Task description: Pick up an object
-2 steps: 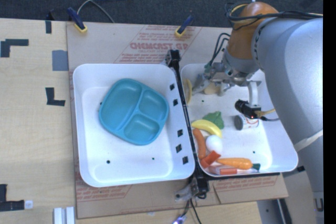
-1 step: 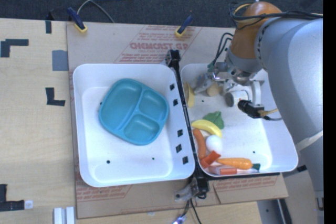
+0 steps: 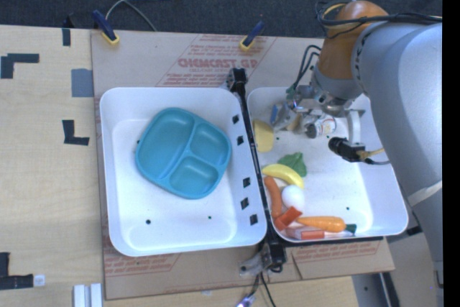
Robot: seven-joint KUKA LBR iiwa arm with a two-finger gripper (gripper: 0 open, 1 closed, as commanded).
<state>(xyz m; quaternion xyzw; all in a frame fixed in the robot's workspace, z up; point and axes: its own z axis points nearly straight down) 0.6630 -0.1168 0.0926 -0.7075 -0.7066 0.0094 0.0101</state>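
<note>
Yellow lemon (image 3: 263, 135) just left of the hand (image 3: 296, 118), grip state unclear.

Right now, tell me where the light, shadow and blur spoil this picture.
Camera view: even light, the right bin nearly washed out in white; soft shadow under the blue plate and along the left bin rim; the claw is a blurred, cluttered patch, so its fingers cannot be read; the arm looms large and soft at the right.

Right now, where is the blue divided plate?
The blue divided plastic plate lies in the left white bin, toward its middle, across the divider from the yellow banana.
</note>
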